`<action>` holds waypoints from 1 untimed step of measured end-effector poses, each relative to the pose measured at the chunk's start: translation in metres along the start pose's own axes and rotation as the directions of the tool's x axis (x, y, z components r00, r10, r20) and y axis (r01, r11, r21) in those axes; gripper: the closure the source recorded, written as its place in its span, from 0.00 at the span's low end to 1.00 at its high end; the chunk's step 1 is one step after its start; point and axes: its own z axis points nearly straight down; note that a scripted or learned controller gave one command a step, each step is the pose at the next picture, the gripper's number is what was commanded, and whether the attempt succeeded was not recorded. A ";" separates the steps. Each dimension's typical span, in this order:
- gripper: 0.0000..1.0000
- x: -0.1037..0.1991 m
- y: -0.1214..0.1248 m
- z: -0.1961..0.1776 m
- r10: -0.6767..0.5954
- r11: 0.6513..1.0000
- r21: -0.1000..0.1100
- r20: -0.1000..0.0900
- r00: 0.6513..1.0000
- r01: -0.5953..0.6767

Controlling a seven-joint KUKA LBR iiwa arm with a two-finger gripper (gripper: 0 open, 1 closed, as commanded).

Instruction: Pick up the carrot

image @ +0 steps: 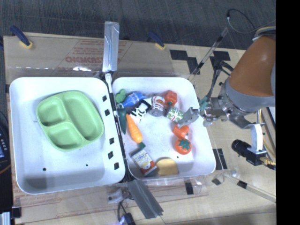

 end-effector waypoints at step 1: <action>0.00 0.034 -0.012 0.033 -0.358 0.934 -0.001 0.001 0.934 0.358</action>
